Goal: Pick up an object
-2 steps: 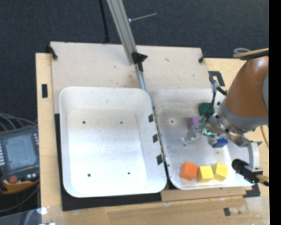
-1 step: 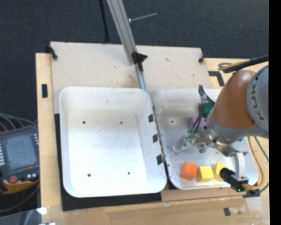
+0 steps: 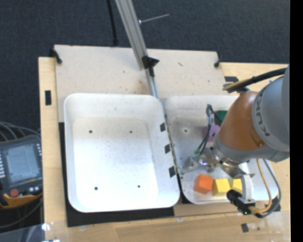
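Over right bin (image 3: 184, 116) | arm crowds its front edge, beside orange block (image 3: 203, 184), yellow block (image 3: 222, 186) | gripper (image 3: 204, 160) hidden, grasp cannot be told

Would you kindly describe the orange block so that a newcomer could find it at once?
Look at the right-hand white bin, under the grey arm. Near its front edge lies the orange block. A yellow block sits right beside it on the arm's side; the orange one is nearer the left bin.

2 white bins (image 3: 116, 102), 1 orange block (image 3: 203, 184), 1 yellow block (image 3: 221, 186)
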`<state>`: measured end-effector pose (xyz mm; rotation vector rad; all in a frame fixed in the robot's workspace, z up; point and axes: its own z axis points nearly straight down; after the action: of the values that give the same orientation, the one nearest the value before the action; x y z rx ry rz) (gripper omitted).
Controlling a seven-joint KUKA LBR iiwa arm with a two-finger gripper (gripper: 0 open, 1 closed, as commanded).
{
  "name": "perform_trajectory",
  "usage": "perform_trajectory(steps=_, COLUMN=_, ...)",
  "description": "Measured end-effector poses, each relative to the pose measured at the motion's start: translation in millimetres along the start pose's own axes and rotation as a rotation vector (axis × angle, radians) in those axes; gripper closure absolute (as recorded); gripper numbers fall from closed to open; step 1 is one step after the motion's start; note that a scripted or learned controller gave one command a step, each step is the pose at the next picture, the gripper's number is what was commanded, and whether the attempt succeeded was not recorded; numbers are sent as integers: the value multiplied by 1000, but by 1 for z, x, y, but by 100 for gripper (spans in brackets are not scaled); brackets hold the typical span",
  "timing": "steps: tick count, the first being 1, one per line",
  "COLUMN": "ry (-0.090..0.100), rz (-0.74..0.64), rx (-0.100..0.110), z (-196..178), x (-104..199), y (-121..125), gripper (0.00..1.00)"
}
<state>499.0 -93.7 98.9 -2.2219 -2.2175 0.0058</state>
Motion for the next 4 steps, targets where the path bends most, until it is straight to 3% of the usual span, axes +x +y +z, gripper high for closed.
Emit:
perform_trajectory(steps=1, ry=2, rz=2, rx=-5, z=1, x=-1, y=1, gripper=0)
perform_trajectory(steps=2, ry=2, rz=8, rx=-10, z=-10, x=-2, y=2, gripper=100)
perform_trajectory(steps=4, ry=0, rz=-6, rx=-11, z=-102, x=5, y=1, gripper=100)
